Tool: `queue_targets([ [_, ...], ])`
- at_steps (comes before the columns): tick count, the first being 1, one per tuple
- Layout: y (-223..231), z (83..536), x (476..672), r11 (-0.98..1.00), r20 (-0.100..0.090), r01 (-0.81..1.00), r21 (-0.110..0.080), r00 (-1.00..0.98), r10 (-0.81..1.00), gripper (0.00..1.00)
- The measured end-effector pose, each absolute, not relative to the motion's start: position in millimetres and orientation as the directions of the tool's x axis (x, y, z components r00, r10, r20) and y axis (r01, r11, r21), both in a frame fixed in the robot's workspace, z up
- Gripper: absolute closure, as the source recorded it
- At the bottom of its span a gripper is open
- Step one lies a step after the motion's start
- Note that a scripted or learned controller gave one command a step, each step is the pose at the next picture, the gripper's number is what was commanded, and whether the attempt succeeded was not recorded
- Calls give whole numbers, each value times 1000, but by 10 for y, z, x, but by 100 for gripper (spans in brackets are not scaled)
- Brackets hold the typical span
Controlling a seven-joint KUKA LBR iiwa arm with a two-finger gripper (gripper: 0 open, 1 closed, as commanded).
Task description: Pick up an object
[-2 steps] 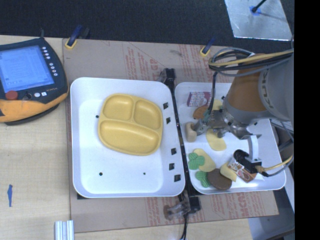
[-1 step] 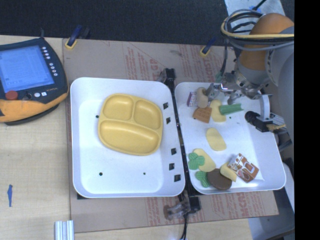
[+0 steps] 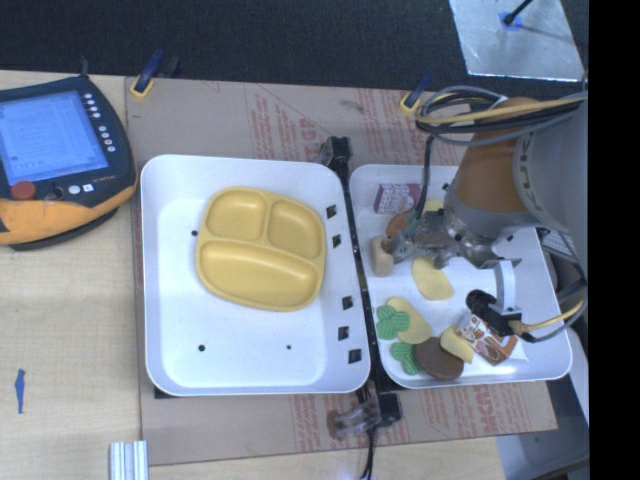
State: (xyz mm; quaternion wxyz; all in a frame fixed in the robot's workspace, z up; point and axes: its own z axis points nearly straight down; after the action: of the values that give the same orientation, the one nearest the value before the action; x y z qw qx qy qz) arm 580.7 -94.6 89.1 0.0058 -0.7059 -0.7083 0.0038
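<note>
Toy food pieces lie scattered in the right bin (image 3: 548, 373): a pale yellow chip-like piece (image 3: 433, 280), a green piece (image 3: 393, 322), a brown round piece (image 3: 438, 359) and a small printed packet (image 3: 397, 198) near the far wall; the gripper (image 3: 408, 240) hangs low over the bin's far-left part, just beside a tan piece (image 3: 383, 257), and whether it grasps anything cannot be told. A yellow divided plate (image 3: 262, 248) rests in the left bin (image 3: 170, 348); a teach pendant (image 3: 55, 153) sits on the bench beside that bin.

One fixed camera looks down at a slant on the bench (image 3: 90, 308) and both bins (image 3: 160, 268)
</note>
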Motion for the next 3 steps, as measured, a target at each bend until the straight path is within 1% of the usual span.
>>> queue_targets([
  [1,-974,1310,5406,3,1,1000,-6,-3,1000,0],
  [2,-917,897,5839,7,-1,1000,-2,-7,1000,0],
  [3,-701,1981,5551,6,1,1000,5,-6,1000,0],
])
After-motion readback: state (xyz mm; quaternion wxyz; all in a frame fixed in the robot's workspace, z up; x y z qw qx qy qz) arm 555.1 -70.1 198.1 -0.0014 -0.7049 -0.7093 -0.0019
